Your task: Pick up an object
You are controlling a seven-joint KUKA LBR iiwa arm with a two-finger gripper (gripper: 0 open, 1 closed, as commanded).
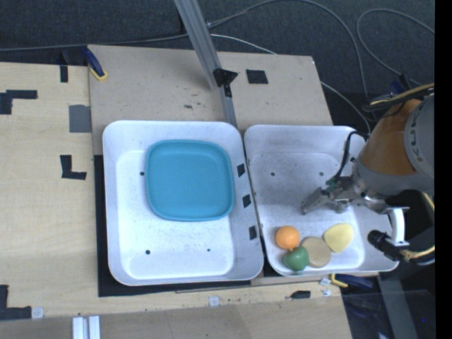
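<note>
wooden bench (42, 189), two white bins (120, 210) side by side

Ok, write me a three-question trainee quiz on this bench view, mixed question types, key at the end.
1. True or false: the blue plate lies in the left bin.
2. Multiple choice: which item touches the green ball on its upper left? A) the yellow piece B) the orange ball C) the plate
3. Short answer: where does the pincer sit relative to the cluster of small items in the right bin?

Key
1. True.
2. B: the orange ball.
3. Above the cluster in the view, over bare bin floor, apart from the yellow piece and the tan disc.
</note>
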